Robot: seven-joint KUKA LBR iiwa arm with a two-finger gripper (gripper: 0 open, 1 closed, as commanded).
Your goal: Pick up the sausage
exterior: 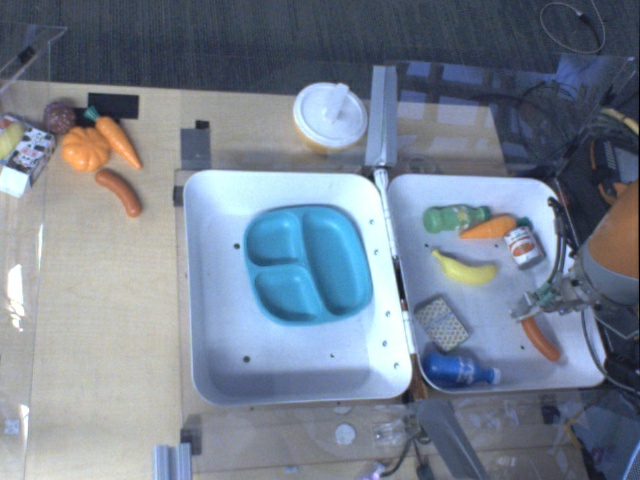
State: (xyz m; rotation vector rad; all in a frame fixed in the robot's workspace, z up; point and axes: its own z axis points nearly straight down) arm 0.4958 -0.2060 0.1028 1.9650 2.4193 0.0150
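From my remote station I see the arm (612,253) cut off by the right edge, only its orange band and grey wrist showing. The pincer (540,303) is small and blurred, and I cannot tell whether it is released or clenched. Just below the pincer, touching or nearly so, lies the sausage (541,338): a short orange-red link, slanted, on the floor of the right bin (480,193). Left of the pincer sit a yellow banana (465,268) and, lower, a grey sponge (441,322); below-left lies a blue bottle (457,371). Above it are a small can (522,247), a carrot (487,229) and a green bottle (455,217). Far to the pincer's left, the left bin (215,298) holds a blue divided plate (305,263). A second reddish sausage-like piece (119,191) lies on the bench well beyond that bin.
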